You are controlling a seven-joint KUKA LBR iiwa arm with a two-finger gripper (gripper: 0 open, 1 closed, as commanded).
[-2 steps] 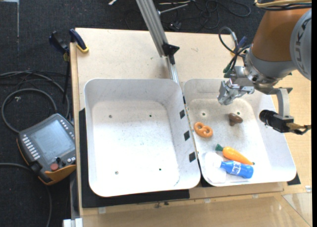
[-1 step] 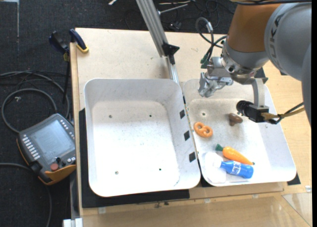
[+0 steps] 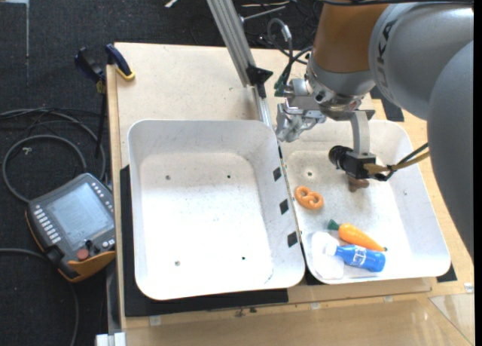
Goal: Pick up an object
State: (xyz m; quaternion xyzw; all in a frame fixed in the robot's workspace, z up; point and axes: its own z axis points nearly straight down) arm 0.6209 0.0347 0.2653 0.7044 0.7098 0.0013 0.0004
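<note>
Jaws on the gripper (image 3: 296, 127) could not be read as parted or closed from this high slanted view; nothing showed between them as the tool hung over the back left corner of the right bin (image 3: 422, 209). Nearest lay a small orange pretzel-shaped toy (image 3: 309, 197), probably light and stiff, best pinched across one loop. Toward the front rim rested a toy carrot (image 3: 361, 237), tapered and likely slick, so its thick middle looked the safest hold. Just beside it, a blue bottle (image 3: 362, 258) lay on its side against a white lid-like piece (image 3: 325, 255); round and smooth, it seemed apt to roll.
</note>
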